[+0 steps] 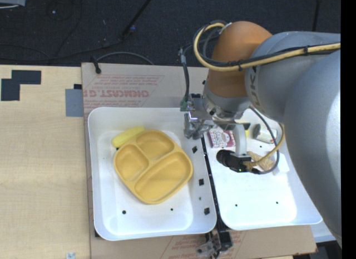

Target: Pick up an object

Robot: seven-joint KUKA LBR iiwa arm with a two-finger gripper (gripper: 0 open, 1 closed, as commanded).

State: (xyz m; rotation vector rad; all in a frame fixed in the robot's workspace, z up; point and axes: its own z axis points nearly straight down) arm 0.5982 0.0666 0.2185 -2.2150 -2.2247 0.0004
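Observation:
My gripper (192, 125) hangs low over the divider between the two bins, at the far right corner of the left bin (103, 196). A yellow divided plate (153, 165) lies in the middle of that bin. A pale yellow banana-shaped piece (127, 136) pokes out from under the plate's far left edge. Just right of the gripper, a red and white packet (221, 138) lies in the right bin (261, 208), partly hidden by the wrist. Nothing shows between the gripper's tips.
A tan crumpled item (268, 164) and a small white and yellow item (257, 131) lie further right in the right bin, under the arm. The large grey arm covers that bin's right side. Cardboard (128, 88) lies behind the bins.

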